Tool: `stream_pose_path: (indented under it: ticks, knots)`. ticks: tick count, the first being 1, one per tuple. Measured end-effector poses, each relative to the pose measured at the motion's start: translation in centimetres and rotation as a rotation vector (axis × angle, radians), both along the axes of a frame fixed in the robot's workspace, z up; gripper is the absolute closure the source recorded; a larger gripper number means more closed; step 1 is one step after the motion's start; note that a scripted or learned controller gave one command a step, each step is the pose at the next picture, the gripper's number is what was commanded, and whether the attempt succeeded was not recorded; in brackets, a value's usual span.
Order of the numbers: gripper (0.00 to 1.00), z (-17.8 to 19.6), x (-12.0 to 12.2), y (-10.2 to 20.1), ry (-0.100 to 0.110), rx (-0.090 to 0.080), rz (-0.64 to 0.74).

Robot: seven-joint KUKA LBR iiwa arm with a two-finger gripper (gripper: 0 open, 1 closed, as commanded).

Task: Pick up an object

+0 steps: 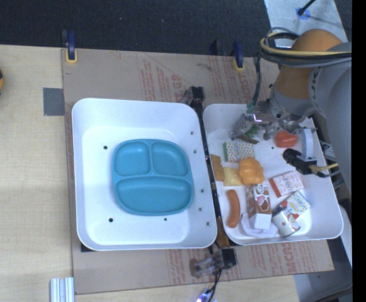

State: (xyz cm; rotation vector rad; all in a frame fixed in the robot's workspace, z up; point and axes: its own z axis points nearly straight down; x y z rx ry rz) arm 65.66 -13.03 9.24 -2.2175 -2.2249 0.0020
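The arm [315, 55] looms nearest — its gripper [253, 123], grip state unreadable, perhaps over the orange lump [251, 170] — descend straight.

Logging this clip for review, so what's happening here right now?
A grey arm with an orange band reaches in from the right and has its claw low over the far end of the right bin, which holds toy food: an orange piece, a hot dog, small packets. Nothing visibly sits in the claw. The left bin holds a blue divided plate.
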Motion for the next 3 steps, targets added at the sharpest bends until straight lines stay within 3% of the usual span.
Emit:
stream_pose_path:
  ticks: [1,2,3]
  knots:
    - [0.0,0.0,-0.1,1.7,0.004,0.0,0.001]
    - [0.0,7.2,0.0,-4.2,-0.002,-0.001,-0.002]
    - [0.0,0.0,-8.1,-2.3,0.012,0.003,0.001]
